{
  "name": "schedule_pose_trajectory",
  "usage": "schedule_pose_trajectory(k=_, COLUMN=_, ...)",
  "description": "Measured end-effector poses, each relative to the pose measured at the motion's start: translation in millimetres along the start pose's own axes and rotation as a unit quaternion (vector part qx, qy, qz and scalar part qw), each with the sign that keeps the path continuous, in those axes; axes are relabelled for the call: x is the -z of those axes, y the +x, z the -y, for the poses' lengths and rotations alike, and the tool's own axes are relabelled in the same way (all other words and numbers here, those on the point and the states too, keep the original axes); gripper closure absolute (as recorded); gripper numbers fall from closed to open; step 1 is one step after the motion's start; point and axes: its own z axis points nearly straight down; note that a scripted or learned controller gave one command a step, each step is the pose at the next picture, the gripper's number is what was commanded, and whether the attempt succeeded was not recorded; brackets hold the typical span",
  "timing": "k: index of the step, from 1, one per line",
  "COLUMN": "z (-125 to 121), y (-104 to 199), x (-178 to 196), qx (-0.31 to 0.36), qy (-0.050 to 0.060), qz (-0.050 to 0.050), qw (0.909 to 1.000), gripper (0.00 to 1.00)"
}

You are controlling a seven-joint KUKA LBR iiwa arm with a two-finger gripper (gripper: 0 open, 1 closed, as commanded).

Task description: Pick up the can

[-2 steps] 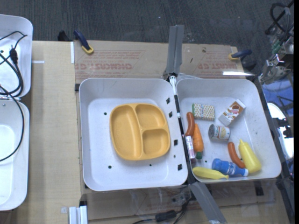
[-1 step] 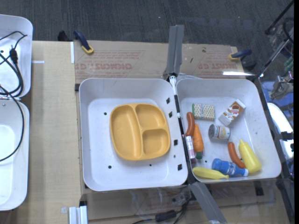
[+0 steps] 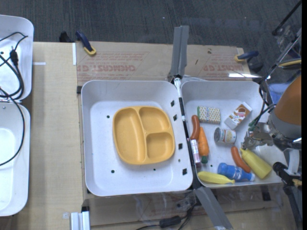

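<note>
The can [image 3: 224, 135] is small and silver and lies on its side near the middle of the right bin [image 3: 218, 87], its open end facing left. My gripper [image 3: 251, 141] hangs low over the same bin, just right of the can with a small gap between them. It sits above the top of a yellow bottle [image 3: 256, 163]. The grey arm with its orange band [image 3: 292, 107] comes in from the right edge. Nothing shows in the gripper's grasp.
Around the can lie a patterned block [image 3: 209, 113], a small carton [image 3: 238, 115], a sausage [image 3: 194, 127], a carrot [image 3: 203, 143], a red sausage [image 3: 238, 158], a blue bottle [image 3: 235, 172] and a banana [image 3: 216, 178]. The left bin [image 3: 96, 128] holds a yellow divided plate [image 3: 144, 134].
</note>
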Motion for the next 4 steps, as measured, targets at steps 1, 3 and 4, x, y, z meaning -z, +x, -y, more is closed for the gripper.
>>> schedule_pose_trajectory(k=1, z=-26, y=6, x=41, qx=-0.039, qy=0.000, qz=0.000, qw=0.9993, gripper=1.00)
schedule_pose_trajectory(k=3, z=-47, y=50, x=13, qx=-0.307, qy=0.001, qz=0.001, qw=0.9516, gripper=1.00)
schedule_pose_trajectory(k=4, z=-18, y=129, x=99, qx=-0.309, qy=0.001, qz=0.001, qw=0.9509, gripper=1.00)
